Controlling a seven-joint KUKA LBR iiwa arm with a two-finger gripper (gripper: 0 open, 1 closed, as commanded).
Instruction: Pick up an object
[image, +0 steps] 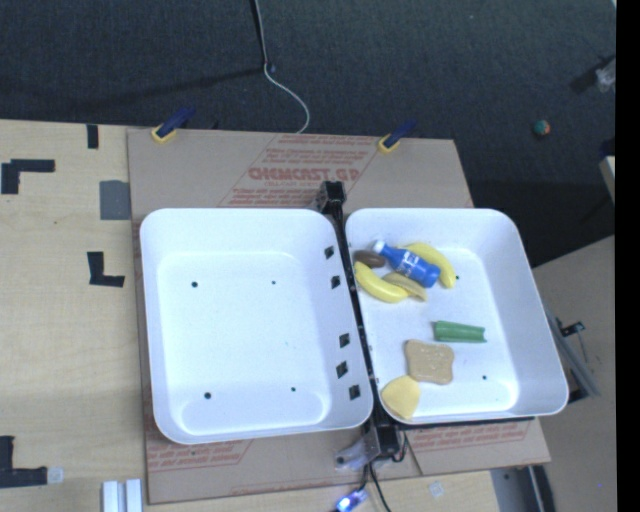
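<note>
The right bin (520, 300) holds several small objects. A blue bottle (405, 261) lies near its top left, across a yellow banana (435, 262). A second yellow banana (380, 285) rests just below, with a small brown piece (368, 259) beside it. A green stick (459, 331) lies mid-bin. A tan bread slice (430, 362) sits lower down, and a pale yellow wedge (401, 397) is at the bottom left corner.
The left bin (240, 320) stands beside the right one, joined by a black-clipped divider (345, 310). Both sit on a cardboard sheet (300, 170) held by blue-yellow clamps (172, 124). A cable (285, 80) runs down from the top.
</note>
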